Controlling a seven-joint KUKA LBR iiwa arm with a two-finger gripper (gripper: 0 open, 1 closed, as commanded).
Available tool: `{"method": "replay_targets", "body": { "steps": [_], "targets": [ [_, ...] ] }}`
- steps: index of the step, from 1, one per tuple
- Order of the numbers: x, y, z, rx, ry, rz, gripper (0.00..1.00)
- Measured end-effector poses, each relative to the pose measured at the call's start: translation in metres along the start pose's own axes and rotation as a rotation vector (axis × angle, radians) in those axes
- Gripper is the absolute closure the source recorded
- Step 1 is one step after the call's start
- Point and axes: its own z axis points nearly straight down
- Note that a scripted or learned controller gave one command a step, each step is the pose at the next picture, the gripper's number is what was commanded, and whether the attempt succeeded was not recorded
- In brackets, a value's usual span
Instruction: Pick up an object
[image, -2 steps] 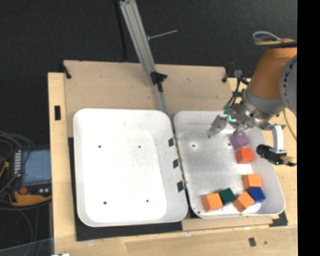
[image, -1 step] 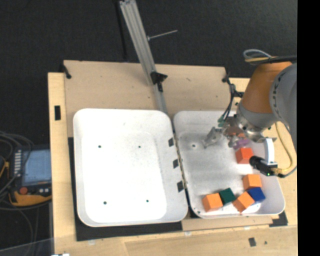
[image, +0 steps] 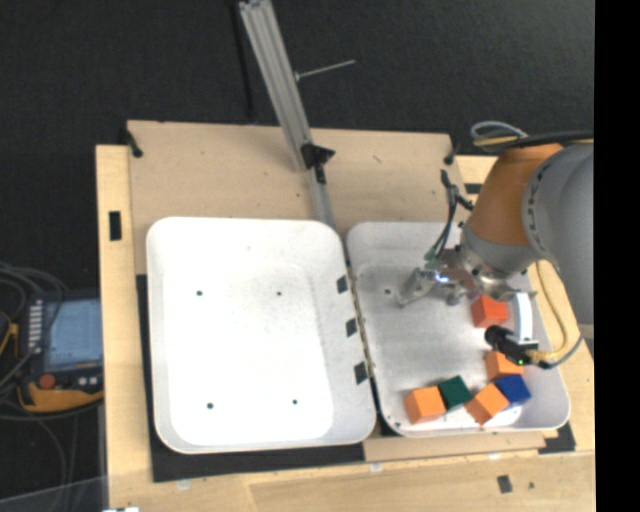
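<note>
My gripper (image: 412, 290) hangs low over the upper middle of the right bin (image: 400, 350), pointing left, with bare bin floor under it. An orange block (image: 490, 311) lies just to its right, beside the wrist and apart from the gripper tip. Along the bin's front edge lie an orange block (image: 425, 403), a green block (image: 455, 390), another orange block (image: 490, 402) and a blue block (image: 514, 388). One more orange block (image: 504, 365) lies just behind those, near the right wall.
The left bin (image: 170, 300) stands beside the right one, with black clips (image: 352, 325) along the shared edge. A grey metal post (image: 290, 110) rises at a slant behind the bins. The wooden bench (image: 200, 170) surrounds both.
</note>
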Motion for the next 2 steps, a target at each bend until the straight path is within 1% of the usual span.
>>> {"method": "replay_targets", "body": {
  "steps": [1,2],
  "targets": [
    [0.000,0.002,-0.014,-0.006,0.002,0.004,1.00],
    [-0.009,0.004,-0.061,-0.005,0.003,0.000,1.00]
  ]
}}
